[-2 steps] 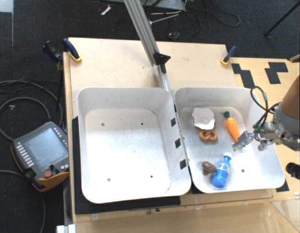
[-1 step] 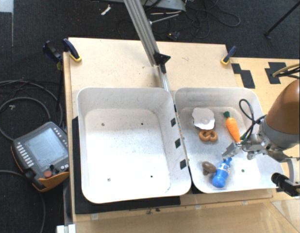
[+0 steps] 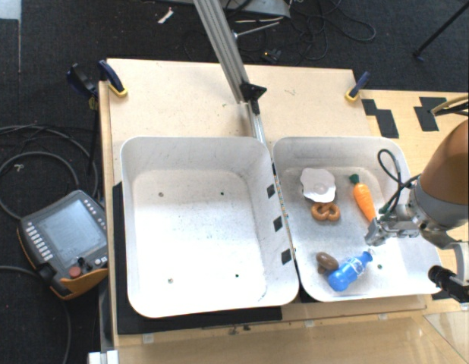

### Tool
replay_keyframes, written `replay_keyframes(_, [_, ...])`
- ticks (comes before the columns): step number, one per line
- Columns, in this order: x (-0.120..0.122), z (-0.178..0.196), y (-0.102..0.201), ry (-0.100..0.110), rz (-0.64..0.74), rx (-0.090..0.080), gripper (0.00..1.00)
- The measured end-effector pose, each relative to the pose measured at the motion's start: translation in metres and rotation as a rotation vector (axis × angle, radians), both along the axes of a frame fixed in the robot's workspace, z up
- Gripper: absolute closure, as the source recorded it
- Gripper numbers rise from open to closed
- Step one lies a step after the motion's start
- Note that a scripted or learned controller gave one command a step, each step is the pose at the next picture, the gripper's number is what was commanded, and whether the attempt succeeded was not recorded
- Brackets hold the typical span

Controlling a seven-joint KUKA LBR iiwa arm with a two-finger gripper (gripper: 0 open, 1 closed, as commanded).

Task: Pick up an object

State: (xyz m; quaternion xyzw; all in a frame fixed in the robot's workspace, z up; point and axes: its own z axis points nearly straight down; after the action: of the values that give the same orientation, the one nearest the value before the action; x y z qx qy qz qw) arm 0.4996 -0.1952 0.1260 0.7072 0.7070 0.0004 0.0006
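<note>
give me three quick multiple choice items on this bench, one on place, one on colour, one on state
1. Which bin holds the objects?
A. left bin
B. right bin
C. both bins

2. What colour is the bottle?
A. blue
B. red
C. green

3. How does the bottle sit?
A. upright
B. lying on its side
C. lifted in the air

Answers:
1 B, the carrot, pretzel and the rest lie in the right bin.
2 A, the bottle is blue.
3 B, it lies flat on the bin floor, just below the claw.
</note>
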Motion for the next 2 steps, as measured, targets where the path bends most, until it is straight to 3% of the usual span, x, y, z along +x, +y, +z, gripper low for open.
replay_keyframes(2, [-0.001, 0.115, 0.0, -0.005, 0.003, -0.003, 1.0])
